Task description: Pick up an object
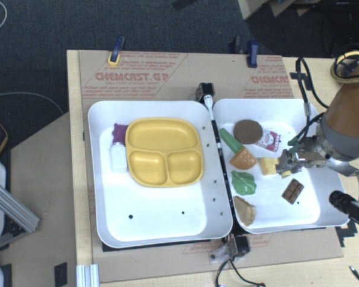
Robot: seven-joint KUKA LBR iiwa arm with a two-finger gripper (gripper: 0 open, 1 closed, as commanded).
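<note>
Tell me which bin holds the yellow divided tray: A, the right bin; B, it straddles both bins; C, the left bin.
C: the yellow divided tray lies wholly inside the left bin, beside a small bottle, while the right bin holds the small food items.

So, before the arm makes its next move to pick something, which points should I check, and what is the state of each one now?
1. Gripper is over the right bin: ok.
2. Objects within reach: ok, yellow block sits just beside the gripper, chocolate bar just below it.
3. Nothing between the fingers yet: cannot tell.
4. Finger opening: cannot tell, too small and dark.
5. Target has free space around it: not ok for the yellow block, the waffle piece lies close; ok for the chocolate bar.
</note>
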